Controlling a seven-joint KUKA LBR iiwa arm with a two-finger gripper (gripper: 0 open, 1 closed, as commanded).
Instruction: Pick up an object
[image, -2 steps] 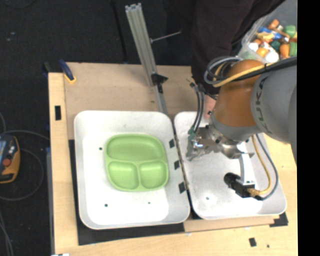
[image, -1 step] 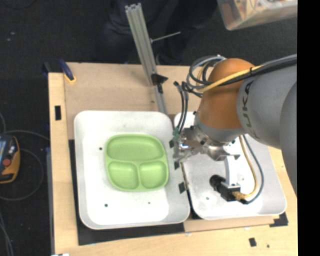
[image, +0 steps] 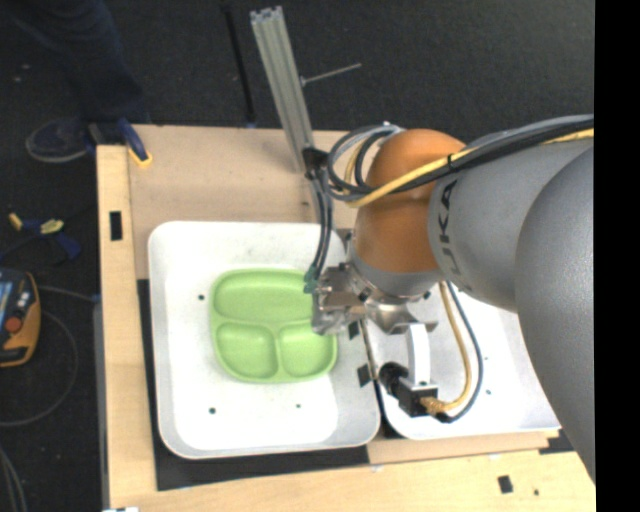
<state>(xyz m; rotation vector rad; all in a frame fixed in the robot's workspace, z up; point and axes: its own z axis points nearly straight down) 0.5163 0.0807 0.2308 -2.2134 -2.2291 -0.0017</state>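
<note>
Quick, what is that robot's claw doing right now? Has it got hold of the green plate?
Gripper: at the right edge of the green divided plate in the left bin; whether it is open, closed or holding the plate cannot be told.

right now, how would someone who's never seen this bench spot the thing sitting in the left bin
Of the two shallow white bins side by side on the bench, take the left bin. In its middle lies a lime-green divided plate with three compartments, one large and two small. It is the one brightly coloured thing on the white, and the arm's end effector hangs at its right edge.
</note>
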